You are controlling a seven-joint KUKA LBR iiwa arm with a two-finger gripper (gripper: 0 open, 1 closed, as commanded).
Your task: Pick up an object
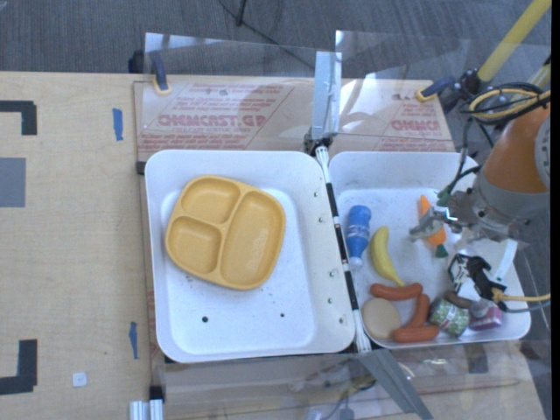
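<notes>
My gripper (pixel 431 228) hangs low over the right bin (pixel 385 175), near its right side. An orange, carrot-like piece (pixel 425 206) lies right against the gripper, partly hidden by it. To the gripper's left, a yellow banana (pixel 383 255) lies beside a blue bottle (pixel 357 232). Two red sausages (pixel 396 291) (pixel 416 322), a round tan disc (pixel 381 318), a green can (pixel 451 318) and a purple item (pixel 487 317) crowd the bin's front edge.
The left bin (pixel 175 322) holds a yellow divided plate (pixel 226 232). A raised divider (pixel 337 234) separates the two bins. Clear panels and cardboard stand behind the bins. The arm with its orange band (pixel 516 160) fills the right bin's right side.
</notes>
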